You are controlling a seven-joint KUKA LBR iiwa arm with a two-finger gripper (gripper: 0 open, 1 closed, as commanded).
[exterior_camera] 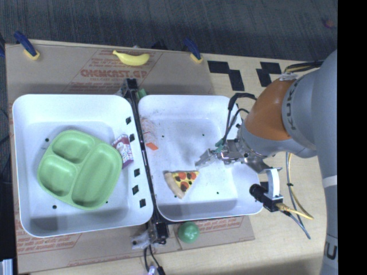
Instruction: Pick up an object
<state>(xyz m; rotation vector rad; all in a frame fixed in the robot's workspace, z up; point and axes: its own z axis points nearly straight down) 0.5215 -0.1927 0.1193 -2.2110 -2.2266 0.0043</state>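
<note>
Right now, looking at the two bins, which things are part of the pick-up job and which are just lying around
Part of the job:
gripper over the right bin
pizza slice, the nearest item to it
small orange piece
green divided plate in the left bin
small wrapped packet

Lying about outside the bins:
yellow banana
green ball
blue clamps

We cannot tell how the end effector [207,156] fingers stand; they blur together. The arm [304,119] is cut off at the frame's right edge. Small wrapper [124,149] at the divided plate's [77,169] right rim: print illegible.
</note>
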